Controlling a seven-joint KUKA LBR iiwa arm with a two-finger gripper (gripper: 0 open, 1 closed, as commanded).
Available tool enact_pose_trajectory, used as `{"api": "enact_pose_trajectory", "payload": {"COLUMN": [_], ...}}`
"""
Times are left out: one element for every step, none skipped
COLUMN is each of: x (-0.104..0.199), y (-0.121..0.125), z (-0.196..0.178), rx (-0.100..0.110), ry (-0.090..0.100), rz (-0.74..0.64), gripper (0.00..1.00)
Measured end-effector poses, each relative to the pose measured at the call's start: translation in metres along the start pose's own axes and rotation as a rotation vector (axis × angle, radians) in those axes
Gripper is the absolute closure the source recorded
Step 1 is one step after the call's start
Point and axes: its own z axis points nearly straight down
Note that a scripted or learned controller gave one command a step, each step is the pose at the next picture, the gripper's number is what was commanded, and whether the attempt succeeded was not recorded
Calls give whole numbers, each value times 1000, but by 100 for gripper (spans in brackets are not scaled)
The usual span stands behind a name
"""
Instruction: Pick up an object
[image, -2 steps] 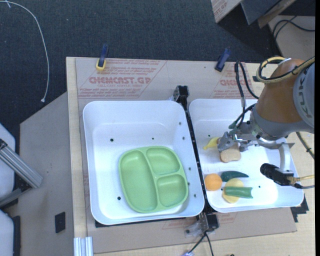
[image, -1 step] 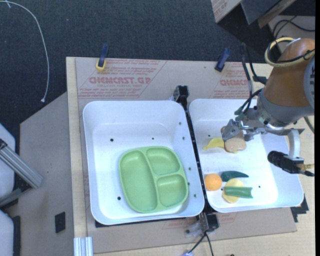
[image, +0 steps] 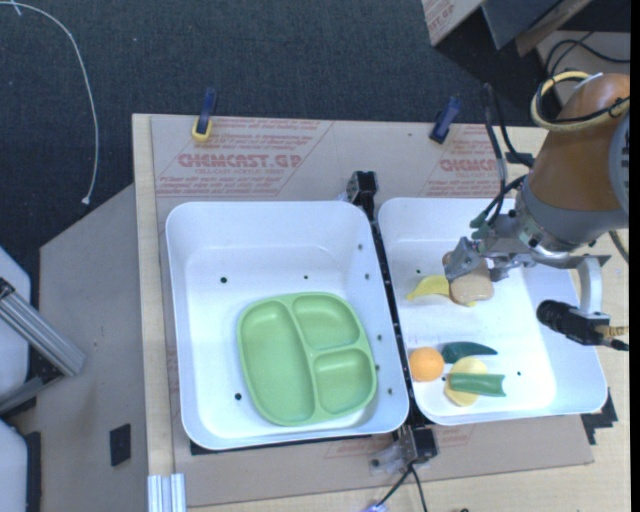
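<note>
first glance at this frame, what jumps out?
The green divided plate dominates the left bin, lying flat toward its near side. In the right bin, the arm's gripper hangs low over a beige rounded item with a yellow piece beside it; whether it grips anything is unclear. Nearer the front sit an orange ball and green-and-yellow toy vegetables.

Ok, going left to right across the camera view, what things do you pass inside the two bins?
Green divided plate in the left bin → then in the right bin: orange ball → yellow piece → tan rounded item, with the gripper right above it.
</note>
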Motion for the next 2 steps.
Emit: {"api": "enact_pose_trajectory", "payload": {"x": [49, 98], "y": [29, 60], "z": [-13, -5], "rx": [-2, -1], "ry": [1, 2], "rz": [-5, -5], "gripper": [100, 100]}}
